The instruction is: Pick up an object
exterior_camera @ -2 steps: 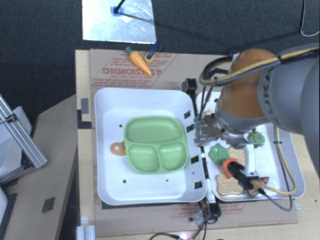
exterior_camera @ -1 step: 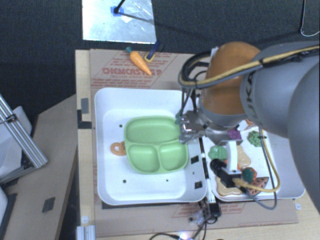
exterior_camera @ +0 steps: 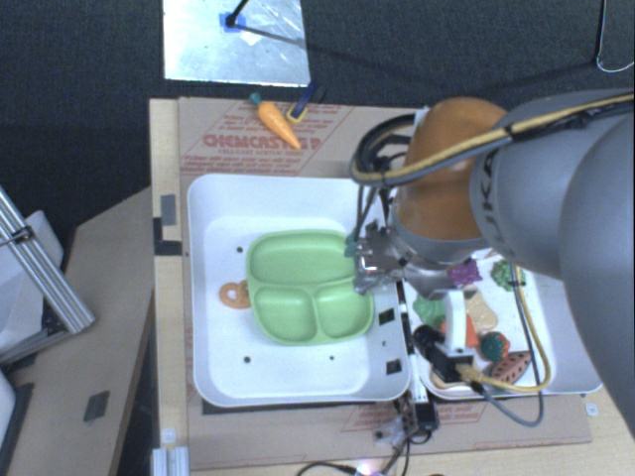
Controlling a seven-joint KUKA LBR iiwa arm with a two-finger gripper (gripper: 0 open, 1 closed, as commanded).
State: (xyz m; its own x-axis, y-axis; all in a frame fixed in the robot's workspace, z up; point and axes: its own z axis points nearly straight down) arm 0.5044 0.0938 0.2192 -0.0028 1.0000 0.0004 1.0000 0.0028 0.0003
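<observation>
You have the grey arm with its orange band (exterior_camera: 446, 167) reaching over the seam between the two shallow white bins, and its gripper (exterior_camera: 369, 266) sits at the right edge of the light green divided plastic tray (exterior_camera: 298, 286) in the left bin (exterior_camera: 213, 266); I cannot tell how it is set. A small tan pretzel-shaped piece (exterior_camera: 234, 295) lies just beside the tray's left edge. Small toy foods cluster in the right bin (exterior_camera: 566, 370), among them a red strawberry (exterior_camera: 493, 345), and an orange toy carrot (exterior_camera: 278, 124) lies on the cardboard behind the left bin.
</observation>
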